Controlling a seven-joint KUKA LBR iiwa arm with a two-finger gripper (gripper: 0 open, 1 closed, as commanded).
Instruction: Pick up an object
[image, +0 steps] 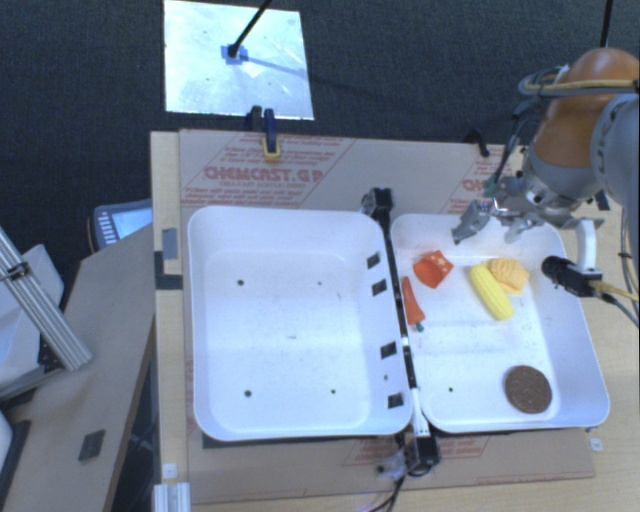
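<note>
Reaching in from the right, the arm (585, 120) is cut off at the frame edge. Left of the tool (492, 222), the left bin (215, 240) lies on the cardboard-covered counter (300, 165). Its fingers spread wide, holding nothing, above the right bin (575, 330). Just below sit an orange piece (433, 269), carrot (411, 303), corn cob (491, 290), and farther off a brown disc (527, 389).

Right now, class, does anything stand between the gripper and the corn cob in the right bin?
Nothing visible does. The gripper hangs over the right bin's far edge; the corn cob lies uncovered in front of it, an orange-yellow piece touching its right side.
</note>
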